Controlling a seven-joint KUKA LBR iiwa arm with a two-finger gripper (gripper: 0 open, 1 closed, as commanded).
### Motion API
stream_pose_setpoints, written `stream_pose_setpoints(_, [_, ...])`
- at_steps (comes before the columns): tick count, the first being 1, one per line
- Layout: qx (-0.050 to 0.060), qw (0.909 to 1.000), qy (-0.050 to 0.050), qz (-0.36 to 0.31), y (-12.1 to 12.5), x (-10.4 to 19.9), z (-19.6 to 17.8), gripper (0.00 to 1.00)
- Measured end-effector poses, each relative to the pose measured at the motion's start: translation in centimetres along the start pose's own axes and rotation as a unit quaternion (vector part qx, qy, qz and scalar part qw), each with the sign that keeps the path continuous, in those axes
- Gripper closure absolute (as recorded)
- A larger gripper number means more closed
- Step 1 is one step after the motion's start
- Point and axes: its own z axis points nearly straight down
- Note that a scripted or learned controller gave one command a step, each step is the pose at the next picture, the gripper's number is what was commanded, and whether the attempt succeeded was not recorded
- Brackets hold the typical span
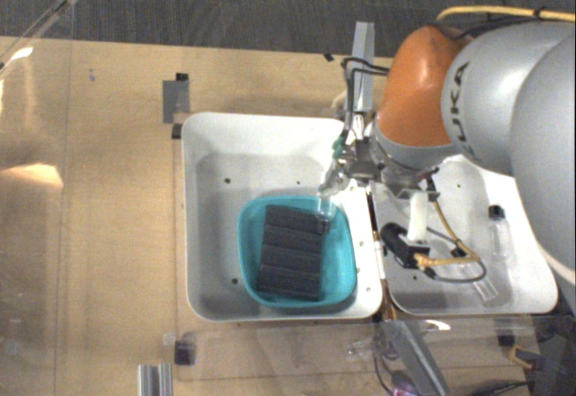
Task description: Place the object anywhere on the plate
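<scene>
Grey arm's end effector point(326, 202) hangs at the teal plate's point(248, 246) far-right corner, by the black block point(290, 252); I cannot tell its grip.

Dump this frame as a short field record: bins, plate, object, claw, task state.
left bin: white, holds the plate
plate: teal, rounded square, flat in the lower part of the left bin as viewed
object: black ribbed block, lying on the plate, inside its rim
claw: over the plate's upper right corner, at the block's corner
right bin: white, small clear item near its right wall
task state: block appears to rest on the plate
</scene>
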Motion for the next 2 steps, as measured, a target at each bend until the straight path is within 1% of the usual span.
stream_pose_setpoints(1, [-0.003,0.9980,0.000,0.064,-4.1,-5.2,-11.0,0.00])
stream_pose_setpoints(2, [-0.005,0.9996,-0.001,0.028,-5.7,-13.7,-24.6,0.00])
